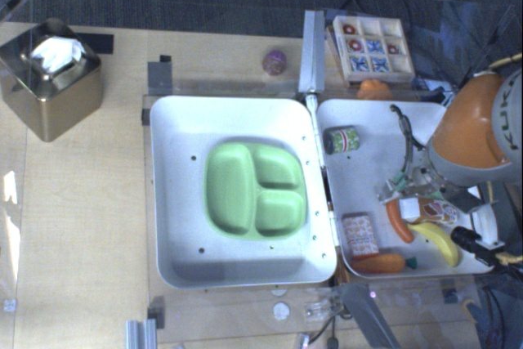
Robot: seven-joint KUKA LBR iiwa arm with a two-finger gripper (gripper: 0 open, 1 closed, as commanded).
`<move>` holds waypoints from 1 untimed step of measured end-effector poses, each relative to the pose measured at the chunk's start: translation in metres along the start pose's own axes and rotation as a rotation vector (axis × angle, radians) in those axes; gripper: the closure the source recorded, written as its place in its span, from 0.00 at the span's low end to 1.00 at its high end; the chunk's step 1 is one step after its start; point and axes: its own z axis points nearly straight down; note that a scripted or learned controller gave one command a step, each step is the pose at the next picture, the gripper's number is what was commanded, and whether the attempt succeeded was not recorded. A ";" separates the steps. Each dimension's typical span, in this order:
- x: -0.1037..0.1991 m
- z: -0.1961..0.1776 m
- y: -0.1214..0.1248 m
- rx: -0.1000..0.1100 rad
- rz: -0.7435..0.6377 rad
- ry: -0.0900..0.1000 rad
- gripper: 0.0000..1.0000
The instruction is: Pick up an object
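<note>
The grey arm with its glossy orange band [467, 131] reaches over the right shallow white plastic bin [368, 180]. Its metal two-finger gripper [406, 185] hangs low among the objects there, too cluttered to judge. Just beside it lie a smooth orange-red sausage-shaped toy [399, 222], a curved yellow banana [440, 242] and a small patterned packet [441, 213]. A short green-labelled can [341, 140] lies on its side near the bin's far-left corner; a flat speckled pink rectangular packet [359, 234] and a tapered orange carrot [379, 262] sit along the near wall. The left white bin [176, 257] holds a matte green three-compartment tray [255, 188] with rounded corners.
</note>
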 end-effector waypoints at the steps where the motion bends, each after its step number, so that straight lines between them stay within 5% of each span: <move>1: 0.050 -0.083 0.024 0.016 -0.151 0.014 1.00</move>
